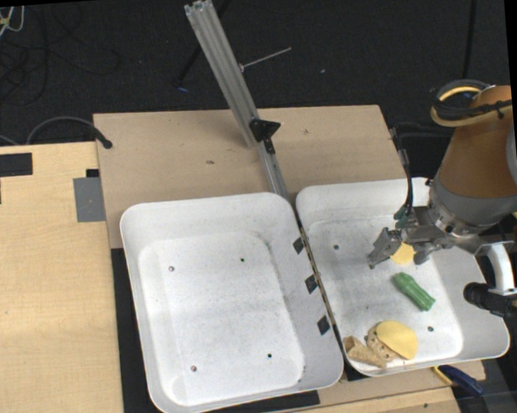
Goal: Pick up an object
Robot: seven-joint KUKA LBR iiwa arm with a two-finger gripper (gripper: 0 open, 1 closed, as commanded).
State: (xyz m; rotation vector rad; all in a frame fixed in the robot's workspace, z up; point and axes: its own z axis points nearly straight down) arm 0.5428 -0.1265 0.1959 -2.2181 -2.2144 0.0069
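My gripper (386, 249) hangs low over the middle of the right bin (348, 204), reaching in from the right. A small yellow object (405, 256) shows just beside and partly under it; whether the gripper touches or holds it cannot be seen. A green stick-shaped object (413, 291) lies just below the gripper on the bin floor. Near the bin's front edge sit a round pale yellow object (396, 337) and a tan crumpled piece (365, 351) touching it.
The left bin (214, 295) stands beside the right one, joined by dark clips (311, 283) along the shared wall. A slanted metal rail (232, 82) rises behind the bins. The bulky orange-brown wrist (475, 160) overhangs the right bin's right side.
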